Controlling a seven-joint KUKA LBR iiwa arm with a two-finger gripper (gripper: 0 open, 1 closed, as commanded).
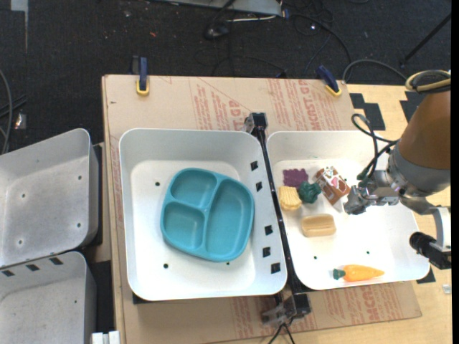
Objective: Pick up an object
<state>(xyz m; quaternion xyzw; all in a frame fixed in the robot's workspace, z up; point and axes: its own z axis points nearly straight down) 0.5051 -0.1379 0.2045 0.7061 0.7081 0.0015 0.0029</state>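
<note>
- Broadly, two shallow white bins were recorded side by side: the left bin (pixel 136 192) bore a teal divided plate (pixel 208 213); the right bin (pixel 401 253) held the small items.
- Arm (pixel 429 138): entered from the right, wrist low over the right bin.
- Gripper (pixel 356 203): set just right of the item cluster; its opening could not be told, and nothing was seen held in it.
- Orange carrot (pixel 358 271): lay alone near the front wall, well apart from the rest.
- Tan block (pixel 318 226): lay flat, slightly apart from the cluster.
- Brown-and-white toy (pixel 333 183): nearest the gripper, judged the likeliest target.
- Yellow piece (pixel 290 198), purple piece (pixel 293 175), green piece (pixel 310 191): crowded together.
- Handling note: a straight descent centred on one item, clear of neighbours, was judged best.
</note>
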